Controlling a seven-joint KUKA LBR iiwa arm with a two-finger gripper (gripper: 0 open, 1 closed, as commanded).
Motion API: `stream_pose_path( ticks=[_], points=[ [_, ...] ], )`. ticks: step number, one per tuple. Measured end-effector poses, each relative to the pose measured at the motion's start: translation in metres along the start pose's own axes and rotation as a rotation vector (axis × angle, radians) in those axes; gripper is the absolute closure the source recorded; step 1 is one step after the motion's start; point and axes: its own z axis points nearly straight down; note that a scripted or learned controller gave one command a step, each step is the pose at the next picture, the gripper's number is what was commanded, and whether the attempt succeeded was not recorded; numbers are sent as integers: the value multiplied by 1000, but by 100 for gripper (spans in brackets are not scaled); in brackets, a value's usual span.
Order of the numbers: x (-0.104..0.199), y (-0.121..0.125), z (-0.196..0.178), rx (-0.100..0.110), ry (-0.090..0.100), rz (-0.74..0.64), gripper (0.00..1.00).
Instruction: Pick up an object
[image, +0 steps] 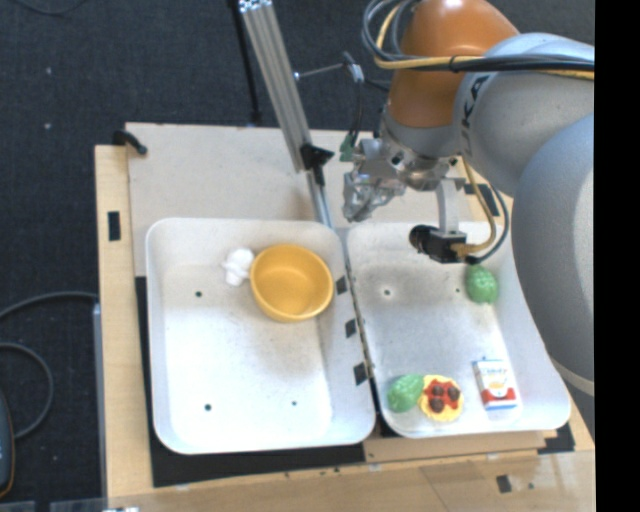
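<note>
My gripper (360, 203) hangs over the back left corner of the right bin (430, 320), close to the divider between the bins, with nothing visible between its fingers. In the left bin (190, 380) a yellow bowl (291, 282) stands near the back right, and a small white object (238, 265) lies against its left side. The right bin holds a green ball (481, 285) by the right wall. Along its front edge lie a green lump (405, 392), a round yellow and red piece (442, 396) and a small white and orange carton (495, 385).
A slanted metal post (285, 100) rises behind the bins, ending near the gripper. The grey arm (540, 150) with its orange band (440, 60) covers the upper right. A black cable clip (438, 242) hangs over the back of the right bin.
</note>
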Motion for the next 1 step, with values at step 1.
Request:
stream_pose_path(
  ticks=[1],
  points=[
    [44, 0, 1, -2, 0, 1, 100]
  ],
)
